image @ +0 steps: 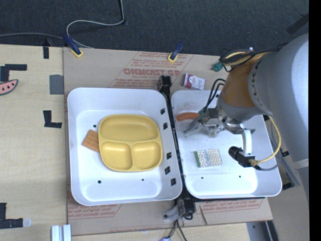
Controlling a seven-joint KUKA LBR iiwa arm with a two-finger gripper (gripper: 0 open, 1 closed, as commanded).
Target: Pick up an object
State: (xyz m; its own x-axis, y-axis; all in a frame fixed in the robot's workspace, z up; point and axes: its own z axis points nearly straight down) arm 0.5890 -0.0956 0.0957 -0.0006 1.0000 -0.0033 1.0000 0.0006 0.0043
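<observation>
In the right bin: the gripper [193, 126] reaches in from the right, low over the bin's far left part; its grey fingers [189, 129] splay leftward, a narrow gap between them, nothing seen held
Arm: grey body with an orange band [239, 87] above the wrist, filling the far right of the scene; black and yellow cables loop along its near side
Orange object [187, 116]: a small elongated piece lying on the floor of the right bin [225, 182], just beyond the fingertips, near the bin's left wall; whether it touches the fingers cannot be told
Patterned pad [208, 157]: a small green and white square, flat in the right bin, nearer than the gripper and apart from it
Left bin [83, 185]: holds a yellow divided tray [131, 141], with a brown flat piece [91, 141] tucked at the tray's left edge
Bench: a small red and white packet [193, 81] lies on the cardboard beyond the right bin
</observation>
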